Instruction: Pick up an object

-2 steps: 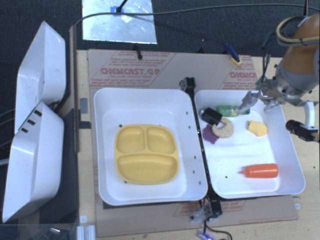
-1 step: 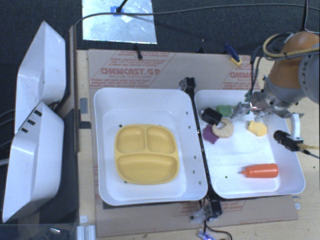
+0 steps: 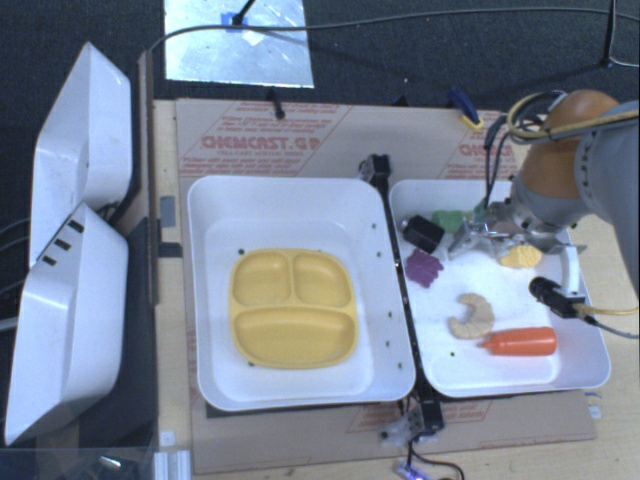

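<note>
Camera view: gripper point(image 3: 478, 230) low in the right bin point(image 3: 590, 363), by the green toy point(image 3: 449, 220).
Can't tell its grip; yellow divided plate point(image 3: 293, 306) sits left.

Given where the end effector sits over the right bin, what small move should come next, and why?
Probably a short straight descent. The end effector hovers in the right bin beside the green toy, with the black block close by, and nothing is visibly between its fingers, so lowering onto the green toy seems best.

Red print on the cardboard sheet point(image 3: 262, 140) under the bins reads roughly "CHEMCAST GP"
</note>
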`<action>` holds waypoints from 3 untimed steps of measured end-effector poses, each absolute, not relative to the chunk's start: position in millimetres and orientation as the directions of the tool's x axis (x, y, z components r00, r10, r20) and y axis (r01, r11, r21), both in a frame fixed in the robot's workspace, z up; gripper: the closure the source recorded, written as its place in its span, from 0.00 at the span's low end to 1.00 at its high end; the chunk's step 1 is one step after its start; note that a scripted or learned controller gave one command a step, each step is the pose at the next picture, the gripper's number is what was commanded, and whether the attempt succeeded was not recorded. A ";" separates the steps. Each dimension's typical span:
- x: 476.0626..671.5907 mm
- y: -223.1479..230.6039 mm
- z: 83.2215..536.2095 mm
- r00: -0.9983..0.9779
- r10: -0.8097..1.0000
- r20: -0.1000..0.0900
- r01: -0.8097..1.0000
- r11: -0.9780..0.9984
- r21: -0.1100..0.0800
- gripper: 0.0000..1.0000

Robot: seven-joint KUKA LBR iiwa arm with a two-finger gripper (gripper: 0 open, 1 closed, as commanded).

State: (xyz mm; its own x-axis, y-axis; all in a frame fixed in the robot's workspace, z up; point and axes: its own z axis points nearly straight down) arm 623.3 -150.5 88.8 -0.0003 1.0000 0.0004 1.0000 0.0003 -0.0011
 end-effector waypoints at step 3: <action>633.8 -152.5 223.0 -0.001 1.000 -0.001 1.000 0.001 0.007 1.00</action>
